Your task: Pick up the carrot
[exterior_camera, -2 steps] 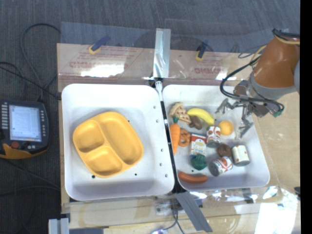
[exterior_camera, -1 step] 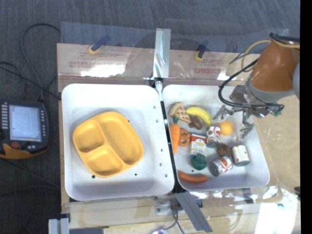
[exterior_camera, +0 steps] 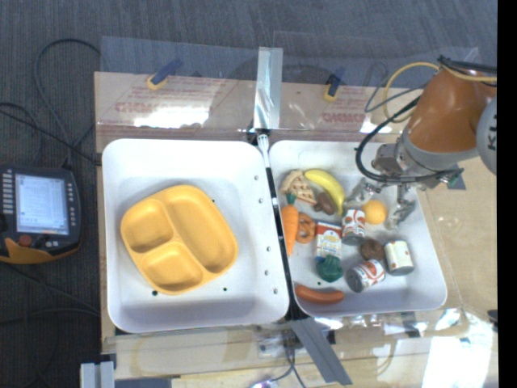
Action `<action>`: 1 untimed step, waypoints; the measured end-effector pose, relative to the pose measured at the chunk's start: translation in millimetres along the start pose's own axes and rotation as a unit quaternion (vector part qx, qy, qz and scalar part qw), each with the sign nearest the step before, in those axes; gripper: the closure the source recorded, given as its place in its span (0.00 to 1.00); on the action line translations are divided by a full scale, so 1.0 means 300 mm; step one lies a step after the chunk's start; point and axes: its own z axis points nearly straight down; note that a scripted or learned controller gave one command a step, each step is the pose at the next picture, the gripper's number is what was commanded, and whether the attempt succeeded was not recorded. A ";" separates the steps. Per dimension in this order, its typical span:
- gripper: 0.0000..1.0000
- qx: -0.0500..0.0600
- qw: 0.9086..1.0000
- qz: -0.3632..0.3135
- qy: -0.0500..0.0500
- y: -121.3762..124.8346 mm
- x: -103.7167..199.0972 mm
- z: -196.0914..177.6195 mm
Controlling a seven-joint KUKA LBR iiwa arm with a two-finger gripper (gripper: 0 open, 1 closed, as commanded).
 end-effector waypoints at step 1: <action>0.00 0.000 0.995 -0.102 -0.002 0.012 -0.015 -0.002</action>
